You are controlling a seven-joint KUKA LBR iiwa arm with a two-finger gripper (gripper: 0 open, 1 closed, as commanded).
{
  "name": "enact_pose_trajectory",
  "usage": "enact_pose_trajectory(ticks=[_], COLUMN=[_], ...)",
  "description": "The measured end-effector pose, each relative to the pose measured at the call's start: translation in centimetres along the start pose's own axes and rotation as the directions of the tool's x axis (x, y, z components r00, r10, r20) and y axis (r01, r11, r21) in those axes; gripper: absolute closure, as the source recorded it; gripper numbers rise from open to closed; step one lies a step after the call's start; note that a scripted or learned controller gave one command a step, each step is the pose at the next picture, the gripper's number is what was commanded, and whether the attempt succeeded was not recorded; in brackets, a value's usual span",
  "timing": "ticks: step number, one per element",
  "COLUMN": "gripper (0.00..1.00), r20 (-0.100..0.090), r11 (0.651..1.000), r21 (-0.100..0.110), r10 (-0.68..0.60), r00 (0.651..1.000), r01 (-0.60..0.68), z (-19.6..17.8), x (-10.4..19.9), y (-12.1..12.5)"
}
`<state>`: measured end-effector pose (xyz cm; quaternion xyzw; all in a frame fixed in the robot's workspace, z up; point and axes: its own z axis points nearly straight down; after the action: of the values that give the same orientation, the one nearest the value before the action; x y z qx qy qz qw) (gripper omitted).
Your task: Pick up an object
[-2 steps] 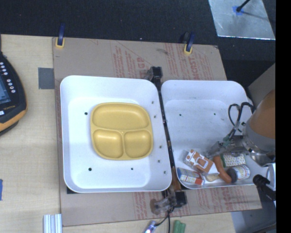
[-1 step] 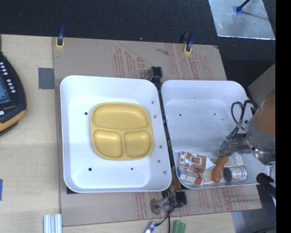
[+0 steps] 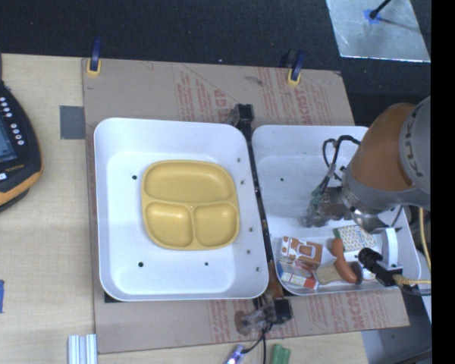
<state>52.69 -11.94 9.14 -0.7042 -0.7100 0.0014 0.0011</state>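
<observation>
A cardboard-covered bench (image 3: pixel 212 89) carries two white bins. In the right bin's (image 3: pixel 288 150) near edge lie a small carton (image 3: pixel 299 252) and an orange sausage-shaped toy (image 3: pixel 343 261). The gripper (image 3: pixel 318 212) hovers just beyond them, toward the bin's middle. The left bin (image 3: pixel 114 203) holds a yellow divided plate (image 3: pixel 189 203).

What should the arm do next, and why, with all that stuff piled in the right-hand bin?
Probably ease toward the near corner of the right bin. The end effector sits over bare white floor, while the small box and sausage-like toy lie nearer the front edge, apart from it.
</observation>
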Motion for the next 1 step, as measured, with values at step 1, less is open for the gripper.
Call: enact_pose_trajectory(ticks=[1], gripper=[1.0], r20=[0.0], r11=[1.0], r21=[-0.004], r10=[0.004], r00=[1.0], r01=[-0.004], z=[-8.71], x=[-4.05], y=[3.59])
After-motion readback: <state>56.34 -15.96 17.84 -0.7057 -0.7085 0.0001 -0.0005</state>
